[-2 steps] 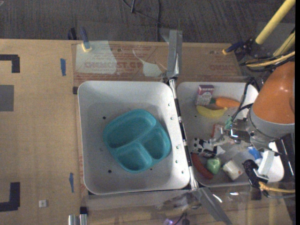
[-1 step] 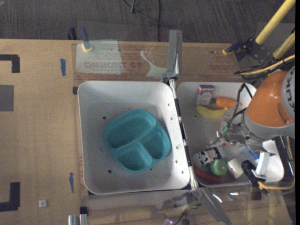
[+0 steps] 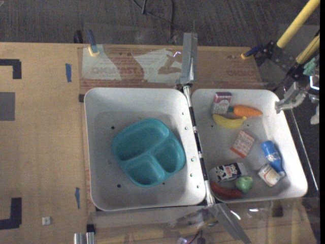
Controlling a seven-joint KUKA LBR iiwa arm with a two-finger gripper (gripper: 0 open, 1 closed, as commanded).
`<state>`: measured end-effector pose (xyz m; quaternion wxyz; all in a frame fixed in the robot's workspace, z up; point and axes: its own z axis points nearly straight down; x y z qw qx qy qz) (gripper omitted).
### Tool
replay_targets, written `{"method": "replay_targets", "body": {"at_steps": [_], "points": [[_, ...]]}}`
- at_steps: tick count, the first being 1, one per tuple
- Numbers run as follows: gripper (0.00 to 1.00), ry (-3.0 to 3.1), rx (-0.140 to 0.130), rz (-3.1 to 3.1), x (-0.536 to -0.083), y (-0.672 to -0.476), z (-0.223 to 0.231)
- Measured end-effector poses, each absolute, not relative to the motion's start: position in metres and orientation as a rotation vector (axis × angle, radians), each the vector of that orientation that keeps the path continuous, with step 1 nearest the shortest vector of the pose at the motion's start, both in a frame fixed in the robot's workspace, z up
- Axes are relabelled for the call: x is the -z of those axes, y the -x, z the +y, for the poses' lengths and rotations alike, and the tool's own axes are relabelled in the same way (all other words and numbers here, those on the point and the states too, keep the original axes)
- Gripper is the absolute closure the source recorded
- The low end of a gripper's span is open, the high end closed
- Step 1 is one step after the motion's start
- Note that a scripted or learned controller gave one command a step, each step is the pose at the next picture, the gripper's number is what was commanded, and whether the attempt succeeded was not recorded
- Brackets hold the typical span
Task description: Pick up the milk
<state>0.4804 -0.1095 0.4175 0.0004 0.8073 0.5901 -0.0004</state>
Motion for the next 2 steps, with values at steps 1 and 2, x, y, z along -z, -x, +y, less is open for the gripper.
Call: {"method": "replay_targets", "body": {"at_steps": [1, 2], "points": [[0.0, -2.244, 0.001, 2.199, -0.296, -0.48, -0.14], [0.0, -2.25, 0.0, 2.193, -0.135, -0.479, -0.104]]}}
